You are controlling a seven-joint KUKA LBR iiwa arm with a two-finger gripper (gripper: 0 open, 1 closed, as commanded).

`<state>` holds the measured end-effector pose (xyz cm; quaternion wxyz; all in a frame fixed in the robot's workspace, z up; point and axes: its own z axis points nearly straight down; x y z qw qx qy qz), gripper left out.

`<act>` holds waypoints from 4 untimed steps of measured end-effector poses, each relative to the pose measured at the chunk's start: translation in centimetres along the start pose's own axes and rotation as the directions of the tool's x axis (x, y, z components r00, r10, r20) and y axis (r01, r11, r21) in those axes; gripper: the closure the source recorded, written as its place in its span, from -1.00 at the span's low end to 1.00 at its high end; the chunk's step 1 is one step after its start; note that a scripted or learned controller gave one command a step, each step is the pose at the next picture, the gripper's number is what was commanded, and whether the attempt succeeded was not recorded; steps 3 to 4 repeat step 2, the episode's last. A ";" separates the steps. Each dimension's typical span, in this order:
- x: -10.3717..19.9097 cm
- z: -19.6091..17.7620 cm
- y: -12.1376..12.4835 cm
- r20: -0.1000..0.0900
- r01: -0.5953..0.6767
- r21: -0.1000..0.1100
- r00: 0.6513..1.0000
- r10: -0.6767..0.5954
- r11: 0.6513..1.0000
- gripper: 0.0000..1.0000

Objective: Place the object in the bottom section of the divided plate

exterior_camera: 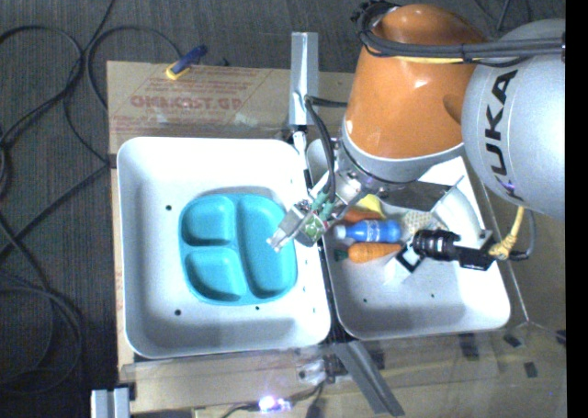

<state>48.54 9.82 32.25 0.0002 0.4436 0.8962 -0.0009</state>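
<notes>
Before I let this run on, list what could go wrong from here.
1. The end effector hangs over the right rim of the divided plate, by the large right section; a release here may miss the bottom section.
2. It is unclear whether anything is gripped.
3. The carrot and bottle lie crowded in the right bin.

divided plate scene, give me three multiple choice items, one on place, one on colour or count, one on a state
1. Where does the divided plate lie?
A. left bin
B. right bin
C. on the cardboard

2. What colour is the plate?
A. red
B. blue
C. yellow

3. What do the plate's sections hold?
A. a carrot
B. a bottle
C. nothing

Answers:
1 A, it sits inside the left bin.
2 B, it is plainly blue against the white bin.
3 C, all sections show bare blue, while the orange carrot and the blue bottle lie in the right bin, with the gripper at the plate's right edge.
</notes>
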 end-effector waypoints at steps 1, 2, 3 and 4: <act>-0.1 0.0 0.0 0.001 -0.002 0.000 1.000 0.002 1.000 -1.00; -5.5 -0.7 4.3 0.002 0.017 0.002 1.000 -0.017 1.000 -1.00; -5.5 -0.7 4.3 0.002 0.017 0.002 1.000 -0.017 1.000 -1.00; -5.5 -0.7 4.3 0.002 0.017 0.002 1.000 -0.017 1.000 -1.00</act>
